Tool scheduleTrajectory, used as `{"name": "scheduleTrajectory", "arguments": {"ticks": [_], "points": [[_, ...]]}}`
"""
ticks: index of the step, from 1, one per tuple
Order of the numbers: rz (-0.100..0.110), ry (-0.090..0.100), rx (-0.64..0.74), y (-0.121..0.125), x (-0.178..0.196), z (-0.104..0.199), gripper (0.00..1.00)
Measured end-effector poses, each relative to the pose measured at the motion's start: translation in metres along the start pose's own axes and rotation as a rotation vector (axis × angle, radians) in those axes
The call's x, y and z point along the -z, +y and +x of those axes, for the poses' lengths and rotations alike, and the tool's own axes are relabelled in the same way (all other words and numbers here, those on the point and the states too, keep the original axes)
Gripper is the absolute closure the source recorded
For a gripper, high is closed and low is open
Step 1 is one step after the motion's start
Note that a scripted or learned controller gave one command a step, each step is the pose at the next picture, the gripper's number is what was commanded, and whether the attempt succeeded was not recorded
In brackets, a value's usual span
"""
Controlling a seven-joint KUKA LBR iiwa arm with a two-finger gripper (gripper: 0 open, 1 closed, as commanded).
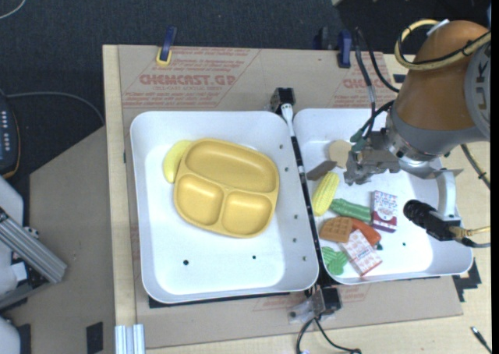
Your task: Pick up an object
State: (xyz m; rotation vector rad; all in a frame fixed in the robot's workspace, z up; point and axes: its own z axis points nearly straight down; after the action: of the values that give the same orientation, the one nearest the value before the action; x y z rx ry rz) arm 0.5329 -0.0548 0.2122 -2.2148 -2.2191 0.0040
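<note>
My gripper (360, 171) hangs over the upper middle of the right bin (421, 263), reaching in from the right. Just left of it lie a beige round piece (339, 150) and a grey-brown flat piece (320, 168). Below it are a yellow corn cob (325, 192), a green pod (351, 209), a brown waffle (337, 229), an orange carrot (366, 233), a green leafy piece (333, 259) and two red-and-white packets (385, 210) (362, 253). Nothing shows between the gripper and these things.
The left bin (156, 212) holds a yellow divided plate (224, 187) with a yellow banana-like piece (173, 159) sticking out at its left edge. A black divider bar (300, 181) runs between the bins. Cardboard lies under both.
</note>
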Motion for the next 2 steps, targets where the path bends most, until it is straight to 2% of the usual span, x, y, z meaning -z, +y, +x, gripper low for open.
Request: {"name": "scheduleTrajectory", "arguments": {"ticks": [1, 2], "points": [[-0.001, 0.000, 0.000, -0.039, 0.004, 0.032, 1.00], [-0.008, -0.003, -0.002, -0.050, 0.023, 0.030, 1.00]]}}
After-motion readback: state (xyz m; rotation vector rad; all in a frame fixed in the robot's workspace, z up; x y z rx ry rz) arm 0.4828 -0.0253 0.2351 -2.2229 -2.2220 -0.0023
